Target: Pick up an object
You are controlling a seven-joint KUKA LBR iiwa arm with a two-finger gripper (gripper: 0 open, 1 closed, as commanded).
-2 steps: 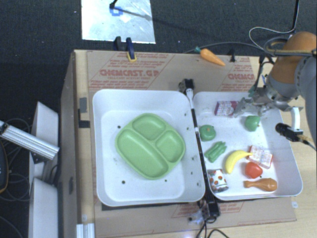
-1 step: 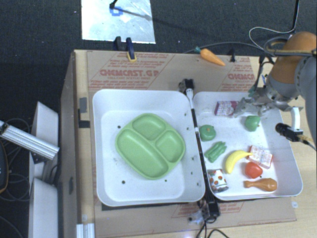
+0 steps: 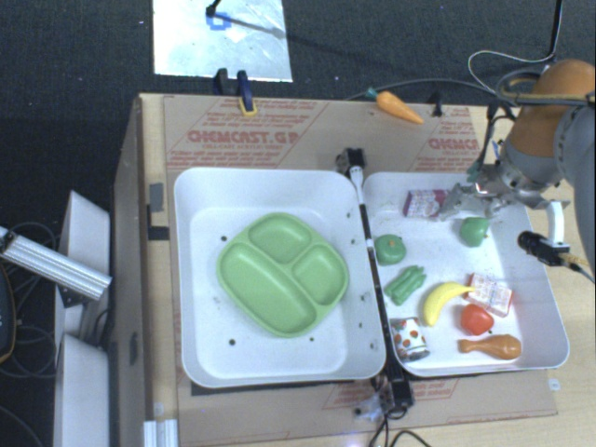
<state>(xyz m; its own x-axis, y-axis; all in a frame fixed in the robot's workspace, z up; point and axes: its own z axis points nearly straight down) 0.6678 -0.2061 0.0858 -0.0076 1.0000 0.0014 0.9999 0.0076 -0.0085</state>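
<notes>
My gripper (image 3: 474,200) hangs over the back of the right bin (image 3: 549,329), fingers spread open with nothing between them. A green ball (image 3: 474,232) lies just in front of the gripper. A pink and white packet (image 3: 424,203) sits to its left. Further forward lie a green apple (image 3: 389,248), a green pod (image 3: 405,283), a yellow banana (image 3: 442,298), a red tomato (image 3: 477,318), a red-striped box (image 3: 491,292), a brown drumstick (image 3: 491,346) and a small patterned can (image 3: 408,337).
The left bin (image 3: 200,343) holds a green divided plate (image 3: 282,273). An orange carrot (image 3: 399,107) lies on the bench behind the bins. A black divider (image 3: 368,250) runs between the bins. Cables hang at the far right.
</notes>
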